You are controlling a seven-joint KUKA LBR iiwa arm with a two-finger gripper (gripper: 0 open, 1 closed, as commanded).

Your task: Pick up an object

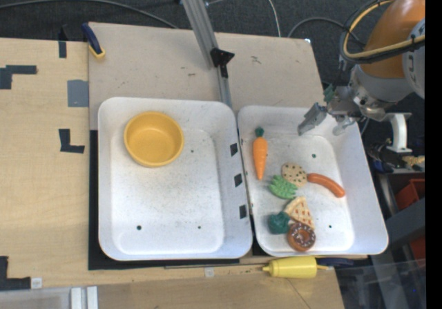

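I see the tool (327, 118) spread open, empty, at the right white plastic bin's (366, 190) 1 o'clock; crowded toys risk a double grab.

Grey arm reaches from right, tool (329, 121) spread, holding nothing.

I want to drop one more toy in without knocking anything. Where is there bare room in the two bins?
The left bin has bare floor right of and below the yellow bowl. In the right bin, only the strip right of the sausage is free. From the carrot to the donut it is crowded.
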